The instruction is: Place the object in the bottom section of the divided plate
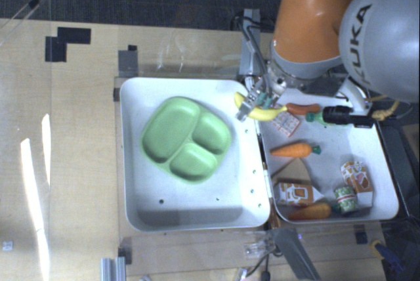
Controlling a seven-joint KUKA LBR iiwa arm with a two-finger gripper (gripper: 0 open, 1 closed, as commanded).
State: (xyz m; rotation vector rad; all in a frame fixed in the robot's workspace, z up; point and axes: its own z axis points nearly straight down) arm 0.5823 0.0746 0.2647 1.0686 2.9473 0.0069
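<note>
A green divided plate (187,136) lies in the left white bin (190,214), with its bottom section (193,161) toward the front. My gripper (251,102) hangs over the wall between the two bins, just right of the plate's far edge. A yellow banana (262,113) sits between its fingers, and the gripper is shut on it. The banana sticks out to the right over the right bin (387,204). The orange band and grey wrist hide the space behind the gripper.
The right bin holds a red pepper (302,109), a small checked packet (287,123), a carrot (292,150), a brown carton (298,193), a small can (344,197), a printed box (356,176) and an orange piece (310,211). White bin floor surrounds the plate.
</note>
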